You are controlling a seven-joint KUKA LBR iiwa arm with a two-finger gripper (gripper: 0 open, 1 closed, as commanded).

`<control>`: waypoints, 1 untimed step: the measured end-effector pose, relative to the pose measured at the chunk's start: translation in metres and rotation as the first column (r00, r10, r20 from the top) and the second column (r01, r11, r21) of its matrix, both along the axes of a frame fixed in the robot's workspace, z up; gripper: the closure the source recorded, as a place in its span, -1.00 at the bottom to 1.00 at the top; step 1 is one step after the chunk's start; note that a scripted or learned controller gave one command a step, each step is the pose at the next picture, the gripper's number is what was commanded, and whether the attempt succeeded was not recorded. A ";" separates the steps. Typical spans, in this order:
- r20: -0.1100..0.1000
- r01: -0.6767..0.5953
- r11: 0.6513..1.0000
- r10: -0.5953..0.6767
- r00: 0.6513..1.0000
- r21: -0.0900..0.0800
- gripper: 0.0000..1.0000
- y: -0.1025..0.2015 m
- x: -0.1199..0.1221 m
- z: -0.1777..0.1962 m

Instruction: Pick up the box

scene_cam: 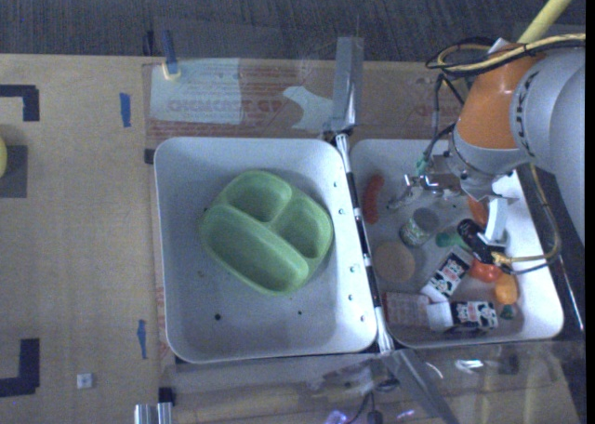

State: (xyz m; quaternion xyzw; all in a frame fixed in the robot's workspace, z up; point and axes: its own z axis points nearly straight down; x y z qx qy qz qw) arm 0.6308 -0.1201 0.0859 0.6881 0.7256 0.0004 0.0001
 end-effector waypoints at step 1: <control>0.005 0.000 1.000 0.000 1.000 0.000 1.00 -0.001 0.002 0.011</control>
